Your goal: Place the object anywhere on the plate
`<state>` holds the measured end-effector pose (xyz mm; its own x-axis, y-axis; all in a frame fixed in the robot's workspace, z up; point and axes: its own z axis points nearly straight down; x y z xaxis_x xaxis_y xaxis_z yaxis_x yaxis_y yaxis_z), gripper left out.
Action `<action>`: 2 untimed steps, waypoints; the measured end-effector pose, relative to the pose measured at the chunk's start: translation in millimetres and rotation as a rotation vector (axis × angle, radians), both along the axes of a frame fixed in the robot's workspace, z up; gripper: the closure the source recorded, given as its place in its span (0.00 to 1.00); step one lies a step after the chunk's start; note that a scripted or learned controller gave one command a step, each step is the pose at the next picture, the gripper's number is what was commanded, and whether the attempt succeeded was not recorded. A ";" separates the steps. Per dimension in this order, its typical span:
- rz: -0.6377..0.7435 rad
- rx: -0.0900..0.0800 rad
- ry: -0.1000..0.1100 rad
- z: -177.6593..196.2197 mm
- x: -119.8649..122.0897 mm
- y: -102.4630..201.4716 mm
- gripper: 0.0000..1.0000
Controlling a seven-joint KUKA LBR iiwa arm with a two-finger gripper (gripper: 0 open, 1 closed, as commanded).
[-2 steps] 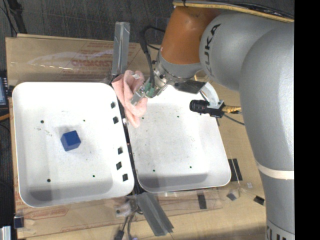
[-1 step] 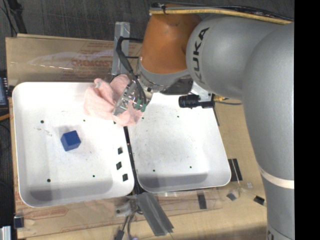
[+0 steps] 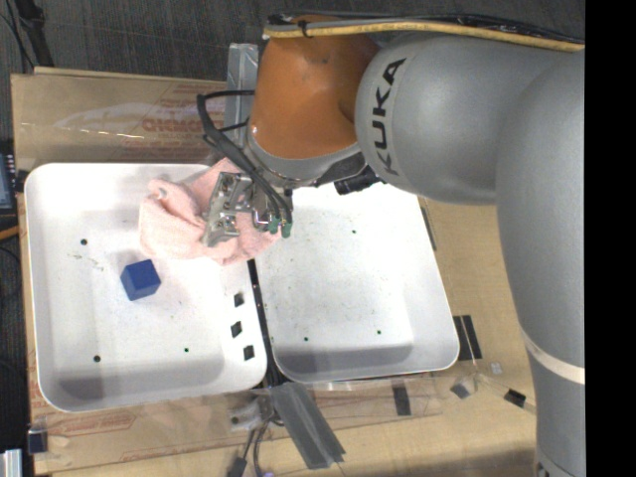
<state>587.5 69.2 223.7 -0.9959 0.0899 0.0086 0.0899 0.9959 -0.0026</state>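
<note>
Centre frame, I see gripper point(image 3: 235, 214) over pink cloth point(image 3: 175, 222); jaw state unclear; blue cube point(image 3: 140, 278) lower left, apart.

Hand point(image 3: 231, 217) over pink cloth point(image 3: 179, 222), blue cube point(image 3: 140, 278) nearby.

Pink cloth point(image 3: 179, 222), blue cube point(image 3: 140, 278), white bins point(image 3: 60, 266).

Evenly and fairly brightly lit from overhead, with the two white bins point(image 3: 60, 266) near washed out and only soft grey shadows pooled along their lower inner walls. Broad sheen across the grey arm point(image 3: 477, 117) at upper right. Mildly soft and grainy throughout, dimmer over the dark floor point(image 3: 129, 18) along the top.
</note>
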 end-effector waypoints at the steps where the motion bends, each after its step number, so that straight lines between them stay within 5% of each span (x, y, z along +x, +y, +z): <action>1: 0.095 0.000 0.001 0.6 -16.2 47.9 1.00; 2: 0.095 0.000 0.001 1.0 -16.1 47.8 0.00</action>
